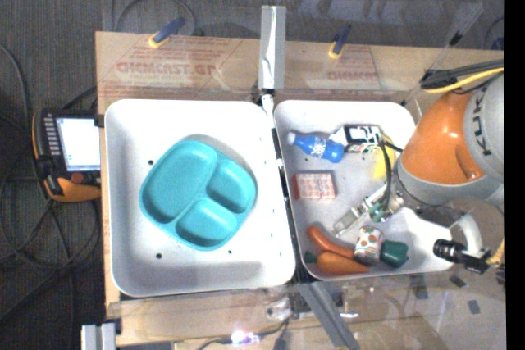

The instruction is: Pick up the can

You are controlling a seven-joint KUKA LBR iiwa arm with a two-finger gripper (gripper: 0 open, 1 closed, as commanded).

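We see the can (369, 243) in the right bin (410, 123), near its near edge, long axis tilted slightly off upright in view, label unreadable. It sits between a carrot (340, 263) and a green block (394, 252), crowded. We cannot tell the gripper's (379, 209) state.

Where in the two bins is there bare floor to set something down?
Left bin: bare white strips around the teal tray, widest at its near corners. Right bin: one bare patch between the pink packet and carrots; elsewhere crowded around the can and blue bottle.
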